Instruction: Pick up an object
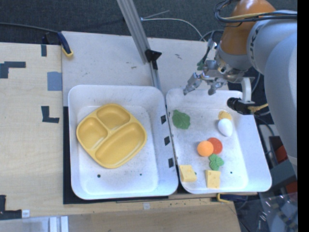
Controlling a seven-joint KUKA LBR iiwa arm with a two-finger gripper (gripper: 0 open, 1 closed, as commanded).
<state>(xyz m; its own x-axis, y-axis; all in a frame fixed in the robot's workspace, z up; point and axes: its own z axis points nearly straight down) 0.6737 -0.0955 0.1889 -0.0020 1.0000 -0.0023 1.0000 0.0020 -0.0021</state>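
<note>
- Tool (198, 87) hangs over the far rim of the right bin (258, 175), fingers spread wide, nothing between them; likely poised to descend on a piece.
- Right bin holds the pickable things: green leafy piece (181, 119) nearest the tool, white egg (225, 127), orange ball (205, 148), 2 yellow cheese blocks (188, 173).
- Left bin (82, 180) holds 1 yellow divided plate (111, 135).

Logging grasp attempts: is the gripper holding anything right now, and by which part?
Nothing is held. The gripper hangs open above the right bin's far edge, with nothing between its fingers.
</note>
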